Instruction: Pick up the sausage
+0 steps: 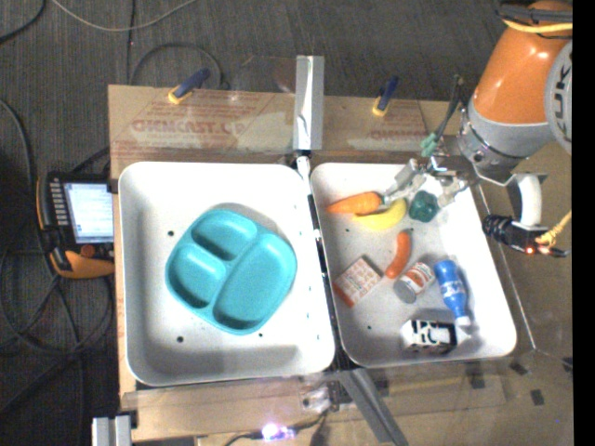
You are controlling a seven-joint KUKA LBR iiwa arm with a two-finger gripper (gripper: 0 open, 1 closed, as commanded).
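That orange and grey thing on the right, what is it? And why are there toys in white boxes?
That is a robot arm. A camera above the bench took this picture, looking down at a slant. At the arm's end is a claw with two fingers, which it uses to grab things. Right now the claw hangs over the top of the right bin, near a carrot, a banana and a small green thing. I see nothing between its fingers. Its job is to pick up the sausage, the reddish stick in the middle of that bin. Around it lie a small packet, a can, a blue bottle and a black and white box. The left bin holds a blue plate with sections.
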